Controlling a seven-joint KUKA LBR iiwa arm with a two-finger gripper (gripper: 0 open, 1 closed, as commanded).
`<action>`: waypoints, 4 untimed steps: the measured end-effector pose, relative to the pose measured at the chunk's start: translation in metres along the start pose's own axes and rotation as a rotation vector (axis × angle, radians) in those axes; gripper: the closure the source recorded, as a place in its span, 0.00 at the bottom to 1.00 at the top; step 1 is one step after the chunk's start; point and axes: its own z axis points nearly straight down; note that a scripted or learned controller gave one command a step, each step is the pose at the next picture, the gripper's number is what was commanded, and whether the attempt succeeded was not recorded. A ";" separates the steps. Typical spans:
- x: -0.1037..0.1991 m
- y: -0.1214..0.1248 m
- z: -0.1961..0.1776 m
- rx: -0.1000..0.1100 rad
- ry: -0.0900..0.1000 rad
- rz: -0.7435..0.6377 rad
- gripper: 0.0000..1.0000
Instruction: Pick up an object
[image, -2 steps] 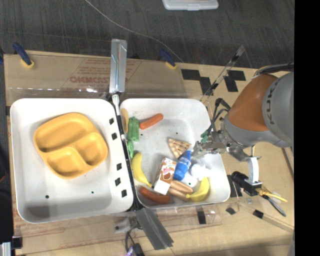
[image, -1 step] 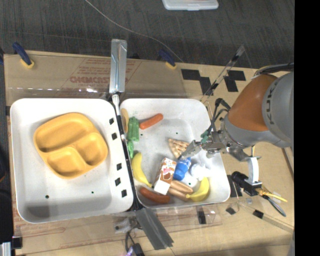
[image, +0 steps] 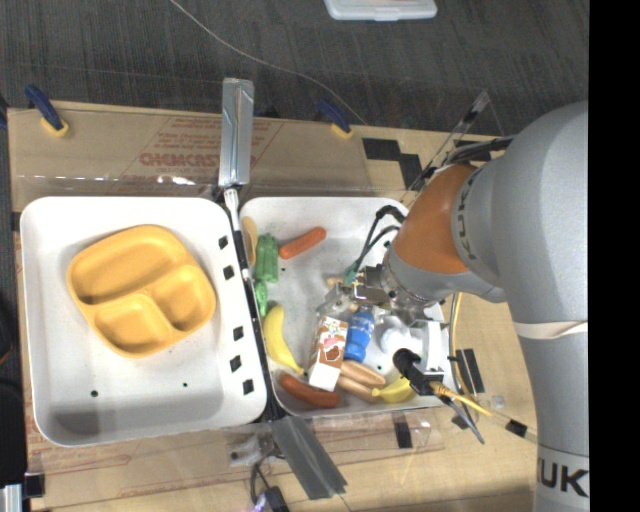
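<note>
Gripper (image: 372, 300) down among right bin (image: 345, 212) food toys.

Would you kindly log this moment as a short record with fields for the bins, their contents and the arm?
left bin: holds a yellow divided tray
right bin: toy food clutter, including an orange carrot, a banana, a green piece, a sausage and a small carton
arm: reaches in from the right, over the right bin
hand: low among the clutter; grip cannot be judged
</note>
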 end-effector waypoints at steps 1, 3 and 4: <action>0.005 0.006 0.000 -0.002 -0.001 -0.166 0.00; 0.013 0.024 -0.011 -0.004 -0.003 -0.453 1.00; 0.121 0.044 -0.104 -0.010 0.000 -0.563 1.00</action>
